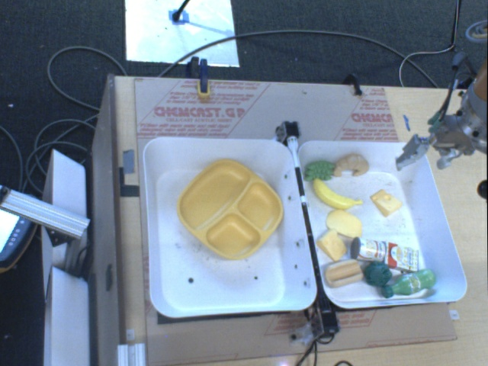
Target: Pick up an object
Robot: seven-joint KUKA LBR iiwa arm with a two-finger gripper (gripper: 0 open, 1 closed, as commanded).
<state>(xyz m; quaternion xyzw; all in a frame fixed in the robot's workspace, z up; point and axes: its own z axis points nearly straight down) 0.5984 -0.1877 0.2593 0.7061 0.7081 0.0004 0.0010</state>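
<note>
Two-finger metal gripper (424,152) above right white bin's (442,227) far right rim; finger state cannot be told. Curved yellow plastic banana (334,197) lying in that bin. Yellow three-compartment plate (230,207) in left white bin (164,265).

Toy foods (364,227) scattered flat in right bin (446,235), banana (334,197) among them
</note>
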